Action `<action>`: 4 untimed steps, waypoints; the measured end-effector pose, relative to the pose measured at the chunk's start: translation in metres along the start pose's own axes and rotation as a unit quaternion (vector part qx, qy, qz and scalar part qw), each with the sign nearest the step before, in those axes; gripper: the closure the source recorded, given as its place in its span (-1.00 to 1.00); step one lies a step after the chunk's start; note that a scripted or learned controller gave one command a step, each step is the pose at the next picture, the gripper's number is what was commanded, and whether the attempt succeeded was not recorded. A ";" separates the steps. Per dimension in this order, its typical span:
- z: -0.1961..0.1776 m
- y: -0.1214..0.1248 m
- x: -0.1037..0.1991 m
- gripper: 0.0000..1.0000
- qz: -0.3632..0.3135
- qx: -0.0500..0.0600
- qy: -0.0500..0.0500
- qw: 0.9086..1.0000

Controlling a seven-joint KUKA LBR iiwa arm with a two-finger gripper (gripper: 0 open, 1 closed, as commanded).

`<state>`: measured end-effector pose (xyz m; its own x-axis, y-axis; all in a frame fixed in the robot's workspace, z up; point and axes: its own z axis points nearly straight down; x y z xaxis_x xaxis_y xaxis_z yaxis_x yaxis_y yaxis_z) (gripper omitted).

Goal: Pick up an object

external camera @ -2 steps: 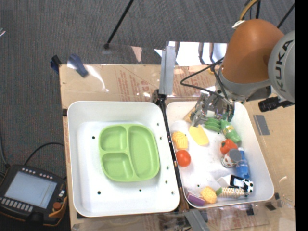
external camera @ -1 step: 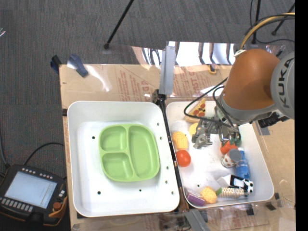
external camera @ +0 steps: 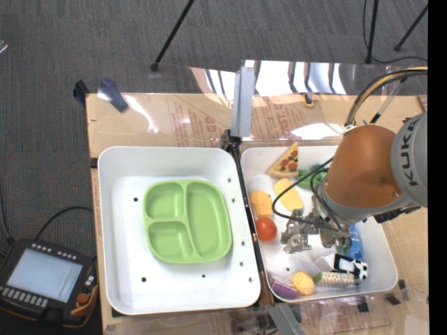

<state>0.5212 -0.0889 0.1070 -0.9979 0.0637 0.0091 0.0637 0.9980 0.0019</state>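
My gripper (external camera: 312, 241) hangs low inside the right bin (external camera: 387, 257), its metal fingers spread above the white floor with nothing between them. Just left of it lie a red tomato (external camera: 265, 228) and a yellow corn piece (external camera: 260, 202). A pizza slice (external camera: 286, 160) rests at the bin's far side, with a pale yellow round piece (external camera: 288, 195) under a green cable. Along the near edge lie a purple eggplant (external camera: 283, 287), a small yellow corn bit (external camera: 303, 282), a striped piece (external camera: 335, 278) and a black-and-white toy (external camera: 347, 264). A blue item (external camera: 356, 245) sits right of the fingers.
The left bin (external camera: 115, 257) holds a green divided plate (external camera: 187, 220) at its middle. The arm's orange wrist band (external camera: 363, 173) covers the right bin's far right part. A handheld control pendant (external camera: 45, 278) lies on the floor at lower left.
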 end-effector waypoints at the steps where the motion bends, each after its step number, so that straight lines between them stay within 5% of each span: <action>1: -0.003 0.000 -0.002 -1.00 0.000 0.000 -0.003 1.000; 2: 0.020 -0.016 -0.061 -1.00 0.082 0.000 -0.004 0.997; 3: 0.017 0.008 -0.096 -1.00 0.139 0.003 -0.007 0.990; 4: 0.007 0.010 -0.097 1.00 0.137 0.001 -0.008 0.990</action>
<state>0.6184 -0.0850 0.0996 -0.9429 0.3329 -0.0076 0.3329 0.9430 0.0002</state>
